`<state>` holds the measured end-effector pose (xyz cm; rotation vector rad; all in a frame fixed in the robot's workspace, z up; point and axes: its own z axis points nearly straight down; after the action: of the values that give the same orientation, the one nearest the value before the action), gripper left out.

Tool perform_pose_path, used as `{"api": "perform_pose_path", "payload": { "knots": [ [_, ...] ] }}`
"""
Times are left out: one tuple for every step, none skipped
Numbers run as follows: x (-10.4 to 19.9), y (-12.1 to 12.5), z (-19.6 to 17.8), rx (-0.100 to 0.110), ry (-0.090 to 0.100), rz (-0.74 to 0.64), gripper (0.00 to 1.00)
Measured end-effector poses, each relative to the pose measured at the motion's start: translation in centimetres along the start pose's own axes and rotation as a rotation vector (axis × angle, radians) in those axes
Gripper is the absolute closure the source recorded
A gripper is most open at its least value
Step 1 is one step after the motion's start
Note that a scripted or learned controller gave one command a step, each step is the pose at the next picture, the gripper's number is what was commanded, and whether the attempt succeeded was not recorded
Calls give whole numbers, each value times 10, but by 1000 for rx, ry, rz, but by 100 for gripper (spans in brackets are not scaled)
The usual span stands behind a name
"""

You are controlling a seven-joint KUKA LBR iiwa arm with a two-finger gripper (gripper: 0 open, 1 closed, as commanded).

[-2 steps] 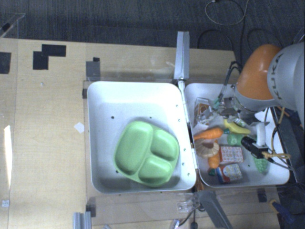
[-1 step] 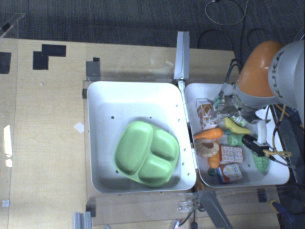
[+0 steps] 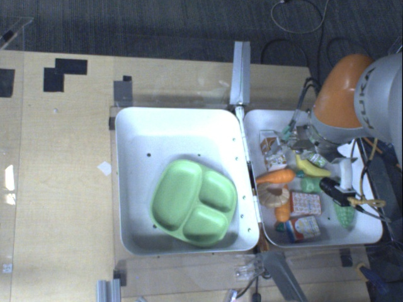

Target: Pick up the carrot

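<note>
The gripper hangs over the right bin's far side, its grasp impossible to tell, so next it must descend onto the carrot near the left wall.

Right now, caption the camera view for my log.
Arm's gripper hovers over right bin near carrot; green tray in left bin.

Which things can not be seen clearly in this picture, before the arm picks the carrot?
- Pincer: under the arm's wrist in the camera view; fingers not discernible.
- Carrot: its right end runs behind a banana.
- Small packets in the right bin: too small to read.
</note>
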<state>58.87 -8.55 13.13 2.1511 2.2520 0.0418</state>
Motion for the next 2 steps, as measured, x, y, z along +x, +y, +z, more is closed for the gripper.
{"api": "perform_pose_path", "payload": {
  "knots": [
    [-6, -52, 26, -17, 0, 166, 0],
    [2, -57, 26, -17, -7, 320, 0]
  ]
}}
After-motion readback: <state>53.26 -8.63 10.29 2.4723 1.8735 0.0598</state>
